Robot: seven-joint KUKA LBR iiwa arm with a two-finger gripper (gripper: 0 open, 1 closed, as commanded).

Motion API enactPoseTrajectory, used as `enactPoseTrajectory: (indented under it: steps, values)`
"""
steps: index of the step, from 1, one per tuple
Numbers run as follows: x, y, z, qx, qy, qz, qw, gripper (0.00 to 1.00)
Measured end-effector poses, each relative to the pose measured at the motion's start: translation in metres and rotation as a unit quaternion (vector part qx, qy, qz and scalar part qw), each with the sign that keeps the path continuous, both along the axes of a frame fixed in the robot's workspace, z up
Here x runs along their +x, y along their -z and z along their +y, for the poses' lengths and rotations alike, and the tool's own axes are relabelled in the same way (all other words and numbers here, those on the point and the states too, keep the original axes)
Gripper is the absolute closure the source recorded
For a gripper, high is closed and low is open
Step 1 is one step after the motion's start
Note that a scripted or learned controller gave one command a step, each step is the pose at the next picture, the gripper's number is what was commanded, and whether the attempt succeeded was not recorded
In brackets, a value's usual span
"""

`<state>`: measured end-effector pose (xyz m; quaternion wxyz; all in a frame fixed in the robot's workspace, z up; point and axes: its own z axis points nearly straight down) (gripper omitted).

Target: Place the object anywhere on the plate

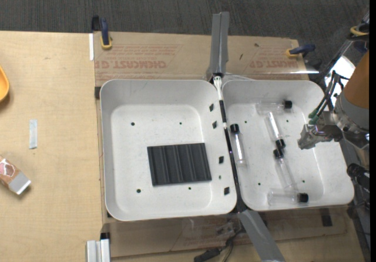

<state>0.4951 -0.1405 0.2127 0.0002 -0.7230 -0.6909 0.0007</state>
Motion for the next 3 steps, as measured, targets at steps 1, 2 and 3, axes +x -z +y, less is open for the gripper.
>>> enactPoseTrajectory:
  steps: [1,2,3]
  values:
    - [-0.002,-0.065,0.074,-0.0007,0.038,0.0,0.9993,1.0]
    - [0.025,-0.027,0.131,-0.001,0.118,0.002,0.993,1.0]
    - [0.085,-0.061,0.184,-0.0014,0.095,0.001,0.9955,1.0]
